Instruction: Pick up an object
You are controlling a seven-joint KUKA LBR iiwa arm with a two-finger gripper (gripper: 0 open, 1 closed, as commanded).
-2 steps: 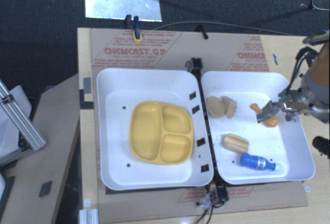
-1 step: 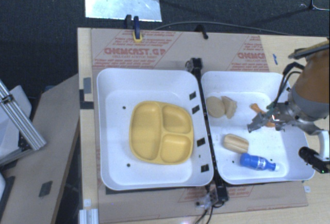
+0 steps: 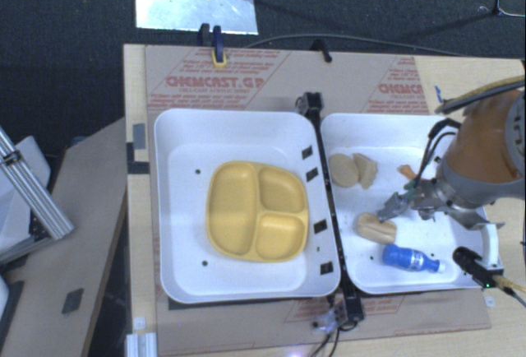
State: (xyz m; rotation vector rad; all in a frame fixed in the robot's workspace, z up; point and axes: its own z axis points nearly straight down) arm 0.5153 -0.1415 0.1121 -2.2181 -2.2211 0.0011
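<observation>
On the bench stand two shallow white bins side by side. One left bin (image 3: 177, 183) carries a single yellow divided plate (image 3: 256, 210) with three compartments, lying flat near its middle. One right bin (image 3: 370, 129) carries the loose objects: one pale beige rounded piece (image 3: 344, 170) with a second, smaller beige piece (image 3: 366, 170) touching its right side, both near the bin's upper left; one tan bread-roll-shaped object (image 3: 375, 228) lower down; one blue bottle (image 3: 410, 258) lying on its side near the front wall, just below and right of the roll; and one small orange item (image 3: 406, 172), partly hidden by the arm, toward the upper right.

Reaching from the right, the grey arm with its orange band (image 3: 485, 141) hangs over the right bin. Its gripper (image 3: 397, 208) sits low, just above and right of the bread-roll-shaped object, close to touching it. Whether the claw is spread or closed I cannot tell, and nothing can be seen clamped in it.
</observation>
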